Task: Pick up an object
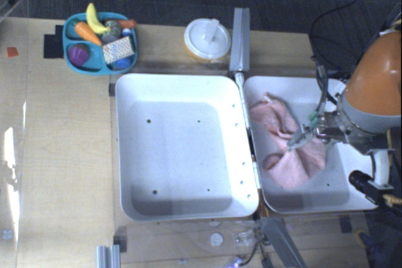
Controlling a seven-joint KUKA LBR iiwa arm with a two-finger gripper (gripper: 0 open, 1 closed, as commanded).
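Note:
A crumpled pink cloth (276,125) lies in the right white bin (314,198), spread from the bin's upper left toward its middle. My gripper (303,139) reaches in from the right and sits low over the cloth's right half, touching or nearly touching the fabric. The grey wrist and the orange band (377,81) hang above the bin's right side and hide that part of it. No object can be seen lifted off the bin floor.
The left white bin (176,141) stands beside the right one. Behind the bins are a blue divided tray (100,44) with several toy foods, a round white lidded container (207,39), and a grey metal bar (239,41). Black cables run at the upper right.

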